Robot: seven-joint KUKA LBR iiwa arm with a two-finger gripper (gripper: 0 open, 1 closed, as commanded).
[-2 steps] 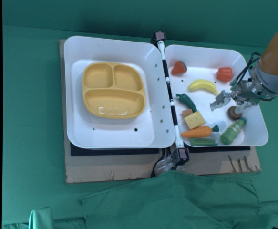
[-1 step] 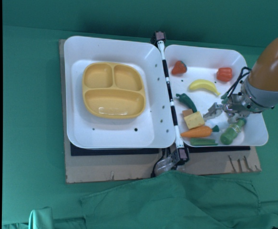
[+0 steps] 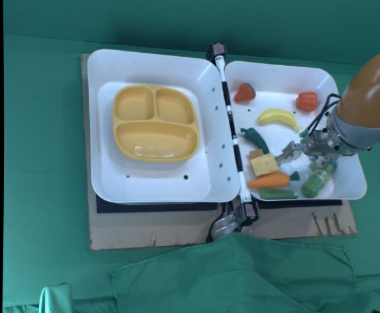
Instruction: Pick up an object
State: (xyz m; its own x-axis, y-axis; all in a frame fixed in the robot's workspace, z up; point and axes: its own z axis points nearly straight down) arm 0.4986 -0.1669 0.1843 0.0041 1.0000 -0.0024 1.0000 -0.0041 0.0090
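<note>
The right bin (image 3: pixel 277 70) holds several toy foods: a strawberry (image 3: pixel 244 92), a red pepper (image 3: pixel 306 101), a banana (image 3: pixel 278 117), a dark green pepper (image 3: pixel 255 139), a yellow cheese wedge (image 3: pixel 264 164), a carrot (image 3: pixel 268 180), a green pod (image 3: pixel 277 193) and a green bottle (image 3: pixel 317 180). My gripper (image 3: pixel 294 154) hangs low over the bin's right half, between the banana and the bottle, pointing left toward the cheese. Its fingers stand a little apart with nothing between them.
The left bin (image 3: pixel 105 175) bears a yellow three-part plate (image 3: pixel 154 122). A black-and-white divider bar (image 3: pixel 232 126) runs between the bins. Green cloth (image 3: pixel 242 276) lies bunched at the bench's front. The grey and orange arm (image 3: pixel 372 103) covers the right bin's far right side.
</note>
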